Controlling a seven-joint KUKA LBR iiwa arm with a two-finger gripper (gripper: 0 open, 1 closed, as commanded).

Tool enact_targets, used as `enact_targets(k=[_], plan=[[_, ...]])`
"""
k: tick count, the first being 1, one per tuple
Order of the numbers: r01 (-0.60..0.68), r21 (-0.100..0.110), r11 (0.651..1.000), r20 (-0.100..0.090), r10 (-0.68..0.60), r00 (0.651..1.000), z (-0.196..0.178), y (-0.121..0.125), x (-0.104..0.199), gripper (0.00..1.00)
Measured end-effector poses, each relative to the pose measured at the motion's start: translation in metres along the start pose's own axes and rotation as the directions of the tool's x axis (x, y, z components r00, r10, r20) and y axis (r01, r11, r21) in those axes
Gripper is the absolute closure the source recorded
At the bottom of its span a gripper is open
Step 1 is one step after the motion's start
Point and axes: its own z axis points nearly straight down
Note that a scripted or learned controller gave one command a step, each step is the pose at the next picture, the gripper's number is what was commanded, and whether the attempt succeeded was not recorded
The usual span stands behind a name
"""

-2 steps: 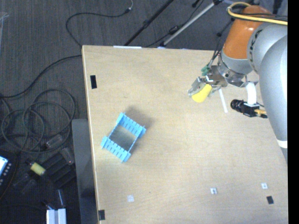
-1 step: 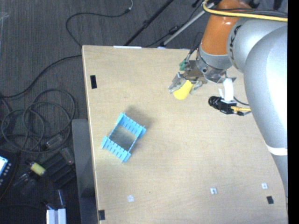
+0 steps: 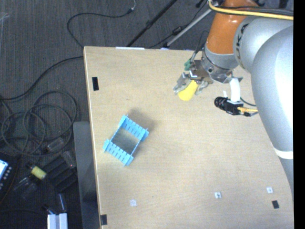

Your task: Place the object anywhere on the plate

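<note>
Near the far right of the tan wooden surface (image 3: 190, 175), I see the tool (image 3: 189, 86) clamped on 1 small yellow rounded object (image 3: 187, 91). It looks light, smooth, possibly slippery; gripping across its middle seems safest.

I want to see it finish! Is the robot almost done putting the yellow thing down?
Partly. Done: the hand has the yellow object between its fingers, up near the top of the wooden board. In hand: it is carrying that object. Left: setting it down on a plate. I can't spot a plate here; the other thing lying on the board is a blue rack, off to the lower left.
</note>
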Motion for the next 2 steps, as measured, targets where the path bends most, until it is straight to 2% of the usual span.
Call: enact_targets(k=[2], plan=[[0.001, 0.003, 1.0, 0.007, -0.001, 1.0, -0.0171, -0.0001, -0.0005, 1.0]])
